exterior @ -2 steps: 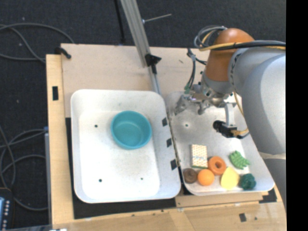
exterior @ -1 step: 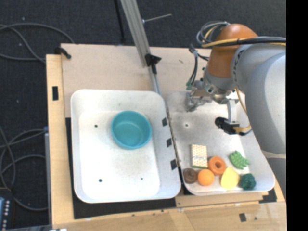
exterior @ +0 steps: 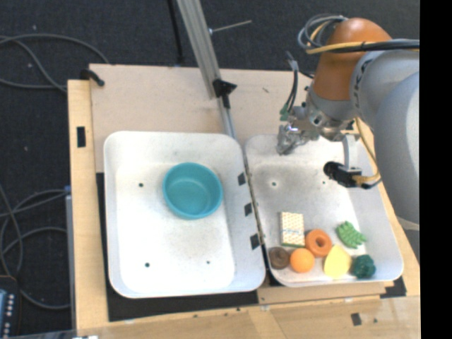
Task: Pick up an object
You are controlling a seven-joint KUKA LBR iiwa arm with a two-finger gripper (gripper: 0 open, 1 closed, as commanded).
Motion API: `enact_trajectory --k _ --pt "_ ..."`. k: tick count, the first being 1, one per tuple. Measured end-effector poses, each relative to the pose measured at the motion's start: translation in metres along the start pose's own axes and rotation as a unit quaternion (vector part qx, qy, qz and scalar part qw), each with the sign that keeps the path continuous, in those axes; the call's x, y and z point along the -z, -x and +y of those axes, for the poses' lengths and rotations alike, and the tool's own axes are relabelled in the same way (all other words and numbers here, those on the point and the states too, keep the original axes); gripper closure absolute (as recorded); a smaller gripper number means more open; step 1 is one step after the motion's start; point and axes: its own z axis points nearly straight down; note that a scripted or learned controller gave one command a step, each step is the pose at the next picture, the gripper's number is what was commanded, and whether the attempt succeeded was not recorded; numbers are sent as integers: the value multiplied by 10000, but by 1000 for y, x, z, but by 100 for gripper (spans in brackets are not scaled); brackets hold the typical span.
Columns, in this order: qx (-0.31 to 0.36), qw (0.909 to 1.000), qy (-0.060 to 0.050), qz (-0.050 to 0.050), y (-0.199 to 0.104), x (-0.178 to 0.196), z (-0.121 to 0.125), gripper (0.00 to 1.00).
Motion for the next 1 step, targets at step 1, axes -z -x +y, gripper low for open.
enact_trajectory --k 1 --pt "18 10000 17 -6 2 63 9 100"
